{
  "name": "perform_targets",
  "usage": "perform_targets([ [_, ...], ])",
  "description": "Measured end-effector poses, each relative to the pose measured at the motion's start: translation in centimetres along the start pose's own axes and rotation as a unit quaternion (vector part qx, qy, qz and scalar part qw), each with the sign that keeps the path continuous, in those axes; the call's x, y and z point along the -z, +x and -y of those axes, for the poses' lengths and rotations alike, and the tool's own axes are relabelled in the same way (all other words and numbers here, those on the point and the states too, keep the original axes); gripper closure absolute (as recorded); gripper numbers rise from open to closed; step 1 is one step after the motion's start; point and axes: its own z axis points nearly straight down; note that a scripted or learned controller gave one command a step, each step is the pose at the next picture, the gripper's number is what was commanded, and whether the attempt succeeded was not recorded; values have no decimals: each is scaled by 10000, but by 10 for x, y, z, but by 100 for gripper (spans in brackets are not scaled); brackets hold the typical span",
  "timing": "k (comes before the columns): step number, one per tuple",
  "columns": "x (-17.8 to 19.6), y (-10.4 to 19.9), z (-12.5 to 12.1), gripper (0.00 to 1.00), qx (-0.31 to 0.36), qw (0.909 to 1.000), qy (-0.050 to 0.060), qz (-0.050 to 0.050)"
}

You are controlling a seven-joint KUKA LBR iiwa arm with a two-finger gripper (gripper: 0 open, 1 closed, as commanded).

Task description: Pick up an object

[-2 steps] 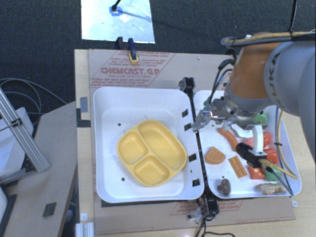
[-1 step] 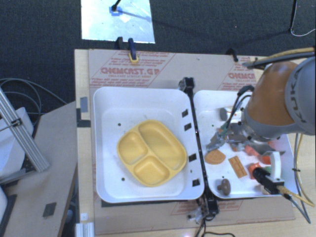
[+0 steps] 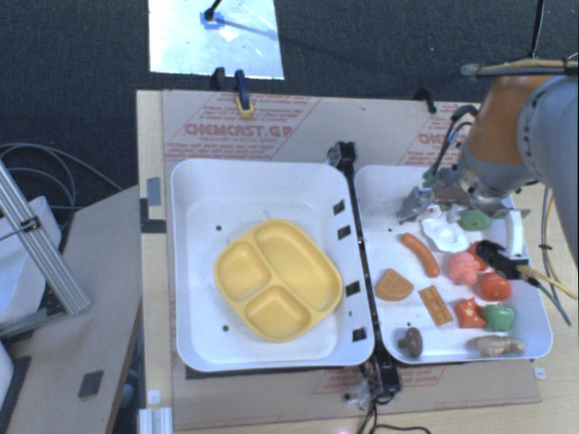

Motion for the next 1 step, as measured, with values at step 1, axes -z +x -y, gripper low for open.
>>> perform_targets([
  [1,84,-29,-59,0,23,10000,-33,0],
])
